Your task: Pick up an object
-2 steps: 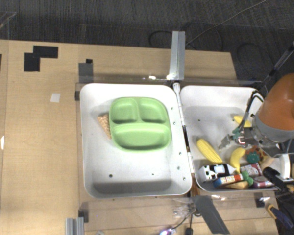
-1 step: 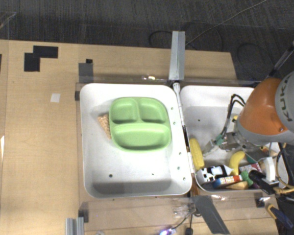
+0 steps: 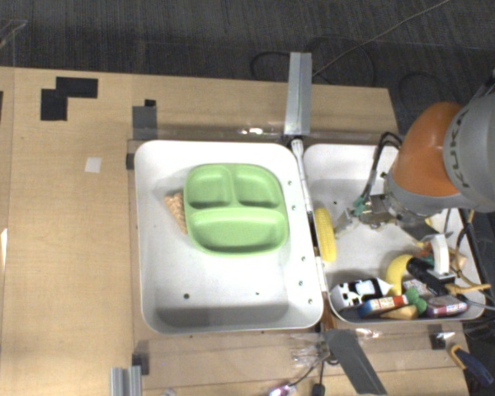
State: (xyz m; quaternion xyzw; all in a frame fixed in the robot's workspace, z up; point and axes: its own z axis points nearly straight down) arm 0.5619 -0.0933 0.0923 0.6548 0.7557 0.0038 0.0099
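Toy pile (image 3: 404,297) in right bin (image 3: 338,167), near side of end effector (image 3: 356,213). Corn cob (image 3: 324,234) just left of it, apart. Green divided plate (image 3: 233,207) farther left, in left bin (image 3: 161,246). End effector grip state: can't tell.

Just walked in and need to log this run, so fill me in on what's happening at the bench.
The grey arm reaches into the right bin, its gripper low near the yellow corn cob. Small items are piled in that bin's near corner. The green divided plate sits untouched in the left bin. Nothing is visibly held yet.
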